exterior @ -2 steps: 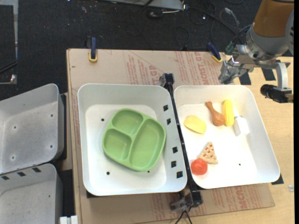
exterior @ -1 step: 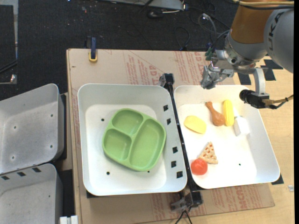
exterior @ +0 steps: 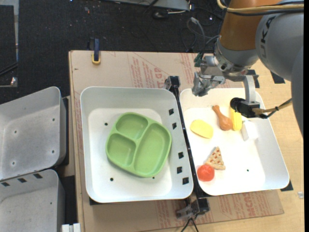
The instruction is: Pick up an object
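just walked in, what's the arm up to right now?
The KUKA arm reaches in from the right, its gripper hanging over the far left corner of the right bin, with nothing between its fingers. That bin holds toy food: a yellow piece, a chicken drumstick, a pizza slice and a red tomato. The left bin holds a green divided plate. Nothing is picked up yet.

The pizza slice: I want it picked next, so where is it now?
In the camera view, the pizza slice lies in the right bin, just above the red tomato and below the yellow piece.
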`<action>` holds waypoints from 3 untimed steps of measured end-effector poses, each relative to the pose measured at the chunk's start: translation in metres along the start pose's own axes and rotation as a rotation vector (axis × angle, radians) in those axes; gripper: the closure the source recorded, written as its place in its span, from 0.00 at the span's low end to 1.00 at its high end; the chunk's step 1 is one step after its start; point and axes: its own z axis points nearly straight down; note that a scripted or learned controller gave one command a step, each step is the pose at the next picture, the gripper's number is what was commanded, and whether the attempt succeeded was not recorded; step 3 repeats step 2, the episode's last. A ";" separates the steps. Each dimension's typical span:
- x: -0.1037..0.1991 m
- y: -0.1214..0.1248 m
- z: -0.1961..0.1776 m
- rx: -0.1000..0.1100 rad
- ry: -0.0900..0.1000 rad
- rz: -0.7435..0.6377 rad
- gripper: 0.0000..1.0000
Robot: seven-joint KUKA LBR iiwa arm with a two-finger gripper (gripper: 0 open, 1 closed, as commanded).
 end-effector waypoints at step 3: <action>0.108 0.001 0.035 0.000 0.000 -0.001 1.00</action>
